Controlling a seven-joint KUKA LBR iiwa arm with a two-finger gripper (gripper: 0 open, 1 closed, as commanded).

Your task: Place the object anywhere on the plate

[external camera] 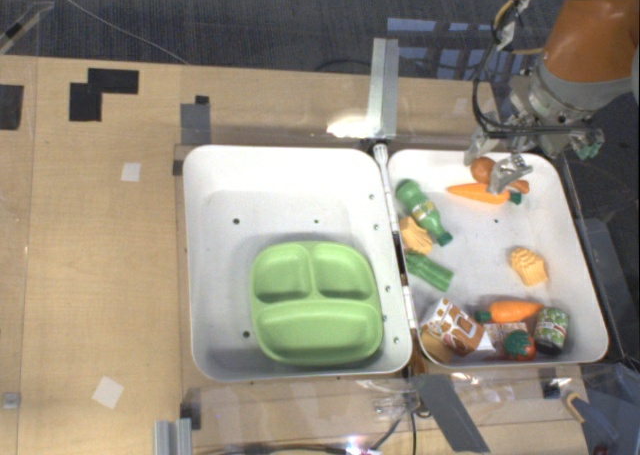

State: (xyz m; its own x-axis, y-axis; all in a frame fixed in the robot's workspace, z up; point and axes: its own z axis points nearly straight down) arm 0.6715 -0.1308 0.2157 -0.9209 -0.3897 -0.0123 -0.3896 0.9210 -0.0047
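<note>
A small orange-brown rounded object (484,170) lies at the far end of the right bin (590,273), touching the thick end of an orange carrot (478,194). The gripper (509,174) hangs right over it; whether it grips anything cannot be told. The green three-compartment plate (316,301) sits near in the left bin (215,243) on the counter (90,273).

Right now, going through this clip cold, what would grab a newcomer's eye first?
Probably the green plate with three compartments, sitting alone in the left bin. Next, the orange-banded arm reaching in from the right, its tool low over the far end of the right bin, right by an orange carrot. Then the clutter of toy food along that bin's left and near edges, such as the green bottle.
</note>
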